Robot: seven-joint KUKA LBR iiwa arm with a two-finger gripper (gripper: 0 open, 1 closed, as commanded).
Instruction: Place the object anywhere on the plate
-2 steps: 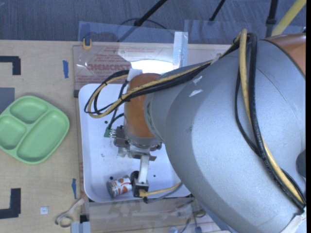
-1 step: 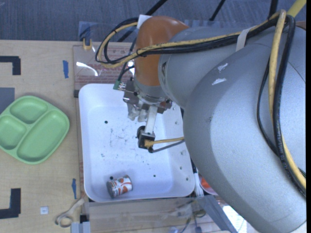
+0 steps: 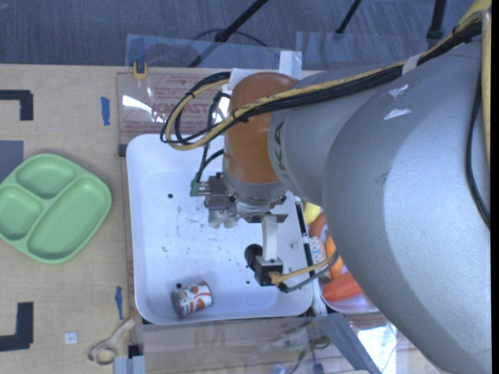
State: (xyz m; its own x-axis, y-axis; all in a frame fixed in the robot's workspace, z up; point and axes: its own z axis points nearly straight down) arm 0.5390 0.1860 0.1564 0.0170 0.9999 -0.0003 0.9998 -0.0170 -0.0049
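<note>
A small can (image 3: 192, 298) with a red and white label lies on its side near the front left corner of the left white bin (image 3: 148, 232). The green divided plate (image 3: 53, 206) rests on the wooden bench left of that bin. My gripper (image 3: 222, 211) hangs over the middle of the left bin, below the orange wrist band, well behind and a little right of the can. The wrist hides most of the gripper from above.
The big grey arm covers the right bin, where yellow (image 3: 312, 213) and orange (image 3: 343, 285) items peek out under it. Dark specks dot the left bin's floor. Blue tape (image 3: 104, 110) and black corner marks (image 3: 22, 104) sit on the bench.
</note>
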